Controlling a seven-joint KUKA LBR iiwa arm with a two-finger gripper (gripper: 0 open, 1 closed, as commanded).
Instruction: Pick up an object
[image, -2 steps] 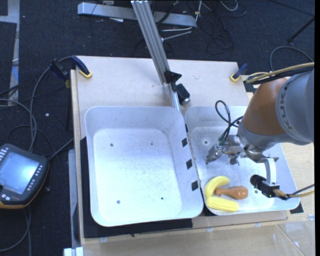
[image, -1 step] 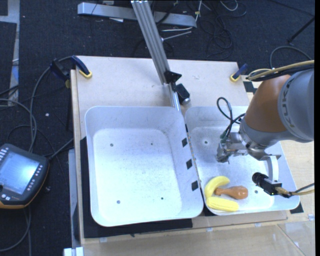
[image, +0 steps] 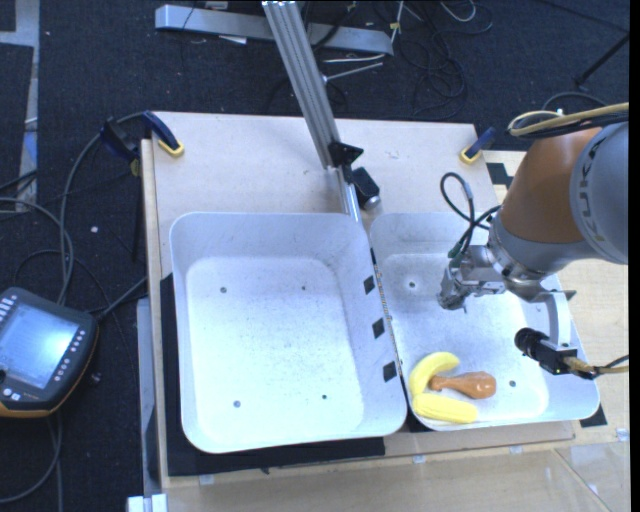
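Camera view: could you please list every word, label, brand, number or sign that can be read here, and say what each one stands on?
No text can be read in this view.
Teach pendant on the floor: its lit screen shows content, too small and blurred to read.
Black patches on the right bin's left wall: no characters can be made out.
Yellow banana, brown chicken drumstick toy and gripper: no visible lettering.
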